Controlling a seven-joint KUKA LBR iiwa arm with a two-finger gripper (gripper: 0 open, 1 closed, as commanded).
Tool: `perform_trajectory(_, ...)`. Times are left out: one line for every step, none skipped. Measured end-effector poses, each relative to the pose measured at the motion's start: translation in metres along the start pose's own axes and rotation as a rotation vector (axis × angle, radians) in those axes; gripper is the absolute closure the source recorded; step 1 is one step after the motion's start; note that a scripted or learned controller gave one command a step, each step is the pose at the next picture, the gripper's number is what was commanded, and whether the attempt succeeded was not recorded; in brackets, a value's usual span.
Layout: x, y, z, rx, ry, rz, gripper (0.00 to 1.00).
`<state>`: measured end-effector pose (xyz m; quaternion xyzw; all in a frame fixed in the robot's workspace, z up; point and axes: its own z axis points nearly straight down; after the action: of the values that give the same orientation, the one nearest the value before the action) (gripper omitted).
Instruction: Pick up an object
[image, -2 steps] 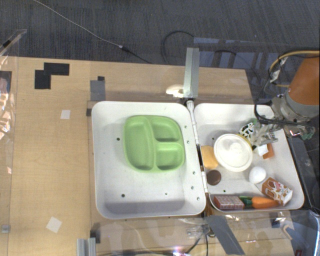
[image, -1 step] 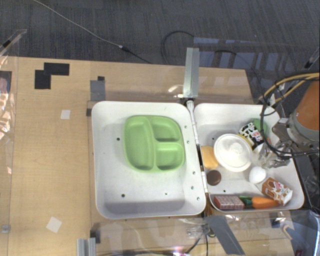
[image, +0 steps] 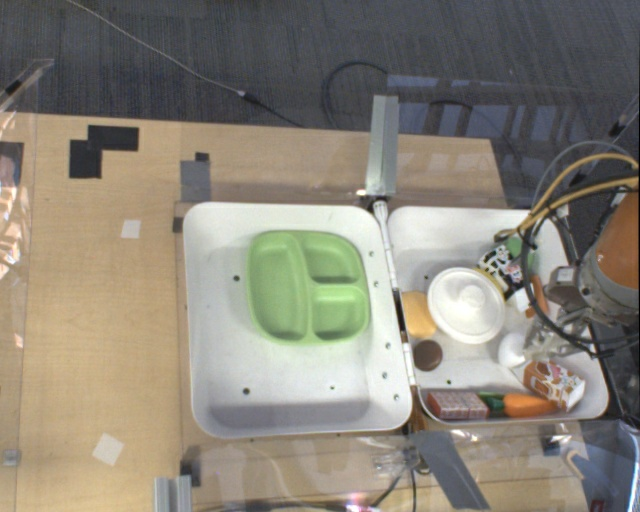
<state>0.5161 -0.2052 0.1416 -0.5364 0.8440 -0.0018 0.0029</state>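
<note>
Gripper (image: 545, 335) at right edge of frame, low over right bin (image: 440, 235), near its right wall; grip state cannot tell. Carton (image: 553, 383) just below it, long axis slanting toward lower right. Carrot (image: 527, 405) and red box (image: 457, 404) lie horizontal along bottom wall. White bowl (image: 466, 303) mid-bin crowds approach. Left bin (image: 215, 300) holds green divided plate (image: 306, 287), open margin all around.

Robot arm (image: 610, 270) at right edge of frame: grey metal w/ a big orange band. Yellow & black cables (image: 560, 190) loop over it.
</note>
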Motion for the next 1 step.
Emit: perform_trajectory(-0.0013,-0.0026,-0.0182,0.002,-0.001,-0.435,1.00)
